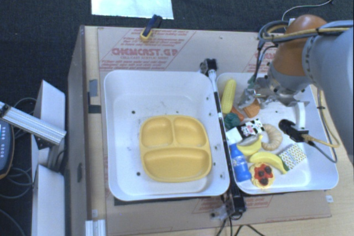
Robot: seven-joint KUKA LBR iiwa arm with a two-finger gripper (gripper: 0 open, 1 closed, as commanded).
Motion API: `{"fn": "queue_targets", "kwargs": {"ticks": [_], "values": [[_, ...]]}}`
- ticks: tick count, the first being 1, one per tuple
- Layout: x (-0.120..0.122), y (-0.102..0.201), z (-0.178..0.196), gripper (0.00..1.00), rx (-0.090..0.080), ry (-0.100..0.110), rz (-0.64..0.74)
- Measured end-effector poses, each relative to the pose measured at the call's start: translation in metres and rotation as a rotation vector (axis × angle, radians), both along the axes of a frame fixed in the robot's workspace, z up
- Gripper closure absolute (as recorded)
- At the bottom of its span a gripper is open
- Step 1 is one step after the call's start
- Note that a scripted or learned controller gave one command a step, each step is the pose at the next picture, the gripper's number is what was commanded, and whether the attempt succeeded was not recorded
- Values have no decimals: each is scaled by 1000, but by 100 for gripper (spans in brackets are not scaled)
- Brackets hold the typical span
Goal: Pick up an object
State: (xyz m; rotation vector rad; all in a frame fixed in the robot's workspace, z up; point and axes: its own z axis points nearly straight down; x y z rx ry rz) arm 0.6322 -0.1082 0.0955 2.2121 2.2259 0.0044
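Grey arm (326, 58), hand (255, 95) lowered

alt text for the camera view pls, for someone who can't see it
A grey robot arm with an orange band reaches from the right over the right white bin, which holds toy food including a corn cob and a banana. The left white bin holds a yellow divided plate.

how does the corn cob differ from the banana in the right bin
The yellow toy corn cob lies straight, lengthwise near the far left corner of the right white bin; the yellow toy banana is curved and lies crosswise near the front. The corn cob lies apart, while the banana is crowded among other toys. Both are yellow.
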Motion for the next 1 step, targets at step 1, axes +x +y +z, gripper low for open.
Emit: {"fn": "queue_targets", "kwargs": {"ticks": [1], "values": [[9, 59, 90, 100, 1, 0, -2]]}}
